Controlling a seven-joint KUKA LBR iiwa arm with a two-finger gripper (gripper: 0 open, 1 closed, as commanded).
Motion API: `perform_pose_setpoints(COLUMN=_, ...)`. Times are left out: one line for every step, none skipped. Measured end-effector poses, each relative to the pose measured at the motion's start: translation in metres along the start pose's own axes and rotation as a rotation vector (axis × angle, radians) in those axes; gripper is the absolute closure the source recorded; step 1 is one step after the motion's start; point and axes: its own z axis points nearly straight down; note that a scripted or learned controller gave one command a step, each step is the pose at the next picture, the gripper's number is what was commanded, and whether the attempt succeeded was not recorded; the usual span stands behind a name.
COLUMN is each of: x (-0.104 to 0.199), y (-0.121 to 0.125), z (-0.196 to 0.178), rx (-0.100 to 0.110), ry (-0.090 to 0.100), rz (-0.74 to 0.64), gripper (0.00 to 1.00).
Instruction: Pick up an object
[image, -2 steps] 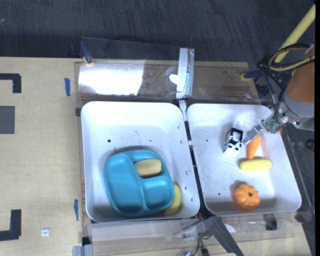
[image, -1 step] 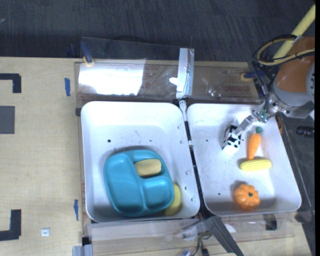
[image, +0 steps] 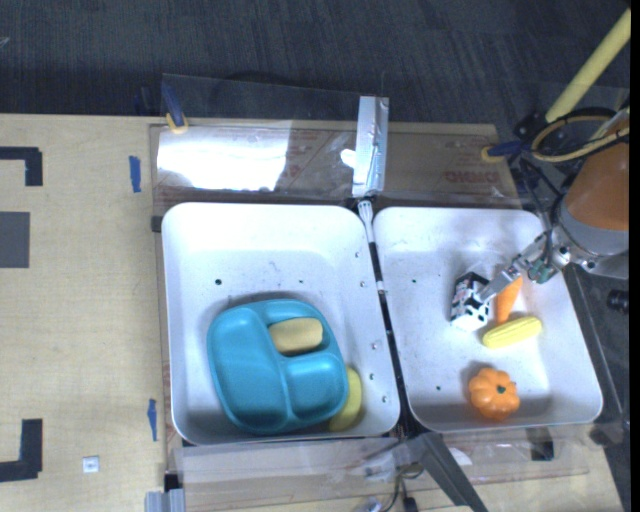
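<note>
In the right bin (image: 430, 395) lie a black-and-white cow toy (image: 468, 299), an orange carrot (image: 508, 298), a yellow corn-like piece (image: 511, 331) and a small orange pumpkin (image: 494, 392). My gripper (image: 527, 268) reaches in from the right and sits low over the bin, right at the carrot's upper end and just right of the cow toy. The arm's orange band (image: 603, 190) shows above it at the right edge. In the left bin (image: 200, 240), a blue divided plate (image: 270, 370) carries a yellow piece (image: 298, 335).
A round yellow object (image: 350, 400) peeks out from under the blue plate's right edge. A metal divider (image: 371, 145) and a clear sheet (image: 250, 150) stand behind the bins. Cables (image: 560, 135) lie at the back right.
</note>
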Motion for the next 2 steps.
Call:
perform_pose_setpoints(x=0.0, y=0.002, z=-0.014, rx=-0.001, ry=0.004, rz=-0.003, gripper=1.0)
perform_pose_setpoints(x=0.031, y=-0.076, z=-0.15, rx=0.024, ry=0.035, rz=-0.321, gripper=1.0)
